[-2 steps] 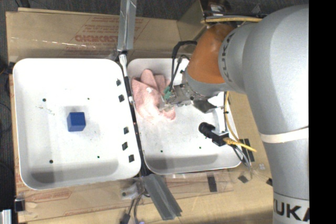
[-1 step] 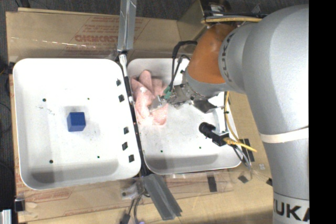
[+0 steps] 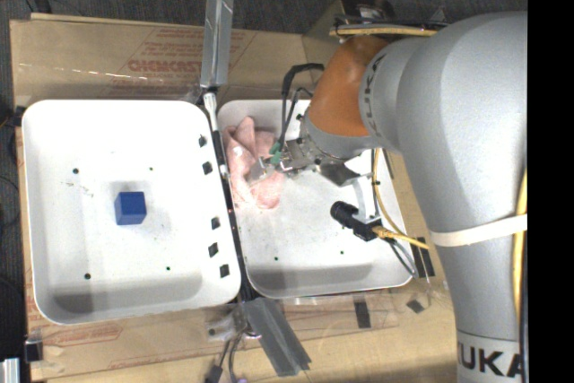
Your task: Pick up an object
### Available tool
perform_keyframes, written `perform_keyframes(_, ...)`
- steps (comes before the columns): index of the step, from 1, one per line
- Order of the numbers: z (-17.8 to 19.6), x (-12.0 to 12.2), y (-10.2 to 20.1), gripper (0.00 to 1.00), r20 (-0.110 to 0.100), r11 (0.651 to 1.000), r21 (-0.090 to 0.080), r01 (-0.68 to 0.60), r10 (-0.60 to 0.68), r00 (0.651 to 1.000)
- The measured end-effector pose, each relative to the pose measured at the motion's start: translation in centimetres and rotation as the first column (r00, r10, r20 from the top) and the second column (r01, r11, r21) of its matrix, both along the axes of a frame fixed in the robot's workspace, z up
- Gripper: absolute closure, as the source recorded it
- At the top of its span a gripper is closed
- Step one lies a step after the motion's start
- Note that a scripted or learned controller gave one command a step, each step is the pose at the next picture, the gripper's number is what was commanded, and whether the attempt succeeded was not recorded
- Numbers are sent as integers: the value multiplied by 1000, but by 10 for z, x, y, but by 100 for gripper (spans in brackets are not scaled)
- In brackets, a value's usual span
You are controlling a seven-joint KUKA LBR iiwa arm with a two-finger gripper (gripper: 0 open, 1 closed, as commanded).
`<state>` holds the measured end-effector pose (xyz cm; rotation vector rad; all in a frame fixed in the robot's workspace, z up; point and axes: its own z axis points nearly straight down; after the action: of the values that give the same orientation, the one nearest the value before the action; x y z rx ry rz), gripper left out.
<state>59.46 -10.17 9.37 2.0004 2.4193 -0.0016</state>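
Note:
A pink soft object [image 3: 251, 164] lies against the left wall of the right bin [image 3: 314, 278], in its upper left part. My gripper [image 3: 274, 161] hangs right over the pink object's right side, touching or nearly touching it. The wrist hides the fingertips. A blue cube [image 3: 131, 207] sits alone in the left bin [image 3: 54, 282], left of its middle.
A grey metal divider [image 3: 218, 184] with black clips runs between the two bins. The large grey arm [image 3: 448, 130] covers the right bin's upper right and the bench's right side. Brown cardboard [image 3: 108, 58] lies under the bins.

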Motion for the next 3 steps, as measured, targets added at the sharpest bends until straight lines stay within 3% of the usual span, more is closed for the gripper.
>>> perform_keyframes(1, 10, 0, 1, 100, -2, 1000, 2, -3, 3, 1000)
perform_keyframes(2, 21, 4, -2, 100, -5, 993, 2, -116, 116, 993)
perform_keyframes(3, 21, 4, -3, 0, -5, 993, 2, -116, 116, 993)
